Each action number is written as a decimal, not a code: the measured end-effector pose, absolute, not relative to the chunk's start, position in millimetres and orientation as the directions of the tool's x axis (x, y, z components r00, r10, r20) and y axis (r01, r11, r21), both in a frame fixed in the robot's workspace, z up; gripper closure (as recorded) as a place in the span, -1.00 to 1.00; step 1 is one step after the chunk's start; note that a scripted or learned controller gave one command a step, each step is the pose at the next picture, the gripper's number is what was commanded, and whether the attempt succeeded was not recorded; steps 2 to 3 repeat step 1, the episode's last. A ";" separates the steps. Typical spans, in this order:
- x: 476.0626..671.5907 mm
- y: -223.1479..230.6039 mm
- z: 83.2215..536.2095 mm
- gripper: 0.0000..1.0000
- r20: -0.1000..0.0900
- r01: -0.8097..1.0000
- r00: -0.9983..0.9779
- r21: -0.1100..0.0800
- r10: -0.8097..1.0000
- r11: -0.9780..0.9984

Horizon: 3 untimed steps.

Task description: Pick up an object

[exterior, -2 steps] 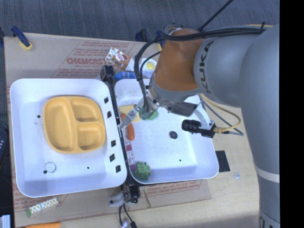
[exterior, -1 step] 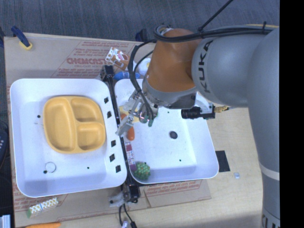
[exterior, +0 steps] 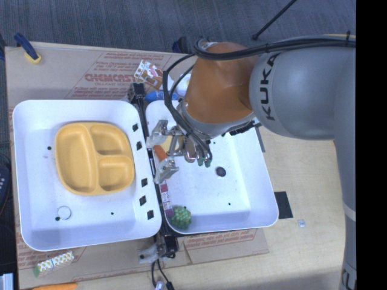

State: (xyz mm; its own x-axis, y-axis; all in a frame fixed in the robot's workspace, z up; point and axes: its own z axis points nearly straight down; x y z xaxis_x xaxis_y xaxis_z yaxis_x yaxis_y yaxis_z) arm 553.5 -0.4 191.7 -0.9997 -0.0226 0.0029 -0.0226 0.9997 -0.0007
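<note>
My gripper [exterior: 165, 151] hangs low over the left side of the right bin [exterior: 242, 189], close to the wall between the two bins. It is open, with one silver finger [exterior: 161, 129] toward the back and the other toward the front. A small orange object [exterior: 158, 153] lies on the bin floor in the gap between them, and I cannot tell whether either finger touches it. A green round object [exterior: 180, 216] sits in the bin's front left corner. A thin red and white stick [exterior: 164, 193] lies along the left wall. A small dark disc [exterior: 221, 172] rests mid-bin.
The left bin [exterior: 30, 180] holds a yellow divided plate [exterior: 94, 157] and a small clear ring [exterior: 63, 212]. The arm's orange band [exterior: 217, 83] covers the back of the right bin. Printed cardboard [exterior: 109, 76] lies under both bins, with cables [exterior: 158, 255] at the front.
</note>
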 end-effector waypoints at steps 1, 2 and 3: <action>597.5 2.7 192.2 -1.00 -0.001 -0.431 -0.902 -0.001 -0.431 0.902; 597.5 2.7 192.2 -1.00 -0.001 -0.431 -0.902 -0.001 -0.431 0.902; 597.5 2.7 192.2 -1.00 -0.001 -0.431 -0.902 -0.001 -0.431 0.902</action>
